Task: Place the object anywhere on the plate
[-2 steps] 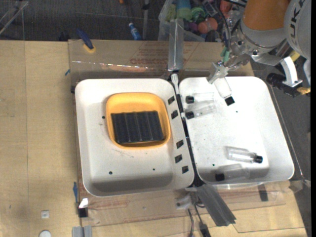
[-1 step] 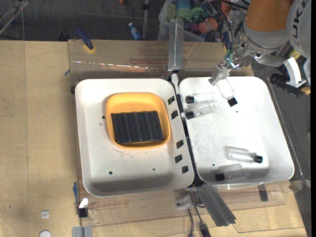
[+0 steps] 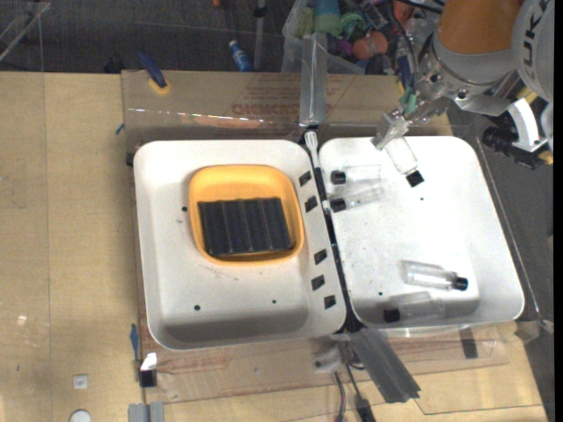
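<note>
A clear vial (image 3: 403, 158) with a black cap hangs pinched between the fingers (image 3: 390, 134) of the gripper (image 3: 396, 139) above the right bin (image 3: 493, 236), so the carrying step is in hand and the next move calls for travel leftward over the orange plate (image 3: 242, 179) before release.

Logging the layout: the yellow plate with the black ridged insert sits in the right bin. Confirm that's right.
Wrong bin. The camera view shows the yellow plate with its black ridged insert sitting in the left bin, not the right bin.

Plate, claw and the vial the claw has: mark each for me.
plate (image 3: 201, 185): camera view, on its bare yellow rim, upper left.
claw (image 3: 398, 141): camera view, midway between the fingertips.
vial (image 3: 405, 159): camera view, on its clear body, above the black cap.
</note>
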{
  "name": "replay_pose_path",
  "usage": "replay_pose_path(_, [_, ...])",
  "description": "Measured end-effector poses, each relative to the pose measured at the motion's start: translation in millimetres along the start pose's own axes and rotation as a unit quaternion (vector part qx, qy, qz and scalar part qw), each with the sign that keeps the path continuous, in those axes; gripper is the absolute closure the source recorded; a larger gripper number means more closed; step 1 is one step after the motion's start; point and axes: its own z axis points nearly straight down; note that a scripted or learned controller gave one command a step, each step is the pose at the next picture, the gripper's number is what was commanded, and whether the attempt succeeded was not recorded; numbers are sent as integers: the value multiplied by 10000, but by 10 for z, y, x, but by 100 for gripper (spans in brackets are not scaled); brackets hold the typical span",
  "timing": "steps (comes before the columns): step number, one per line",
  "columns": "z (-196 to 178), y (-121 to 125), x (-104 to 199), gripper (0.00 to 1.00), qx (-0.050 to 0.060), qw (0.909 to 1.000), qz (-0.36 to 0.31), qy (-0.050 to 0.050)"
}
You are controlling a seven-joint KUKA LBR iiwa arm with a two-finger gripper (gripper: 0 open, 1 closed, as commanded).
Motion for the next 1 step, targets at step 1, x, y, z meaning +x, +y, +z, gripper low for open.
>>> replay_pose_path(1, [-115, -107, -193, 100, 0, 9999, -149, -3])
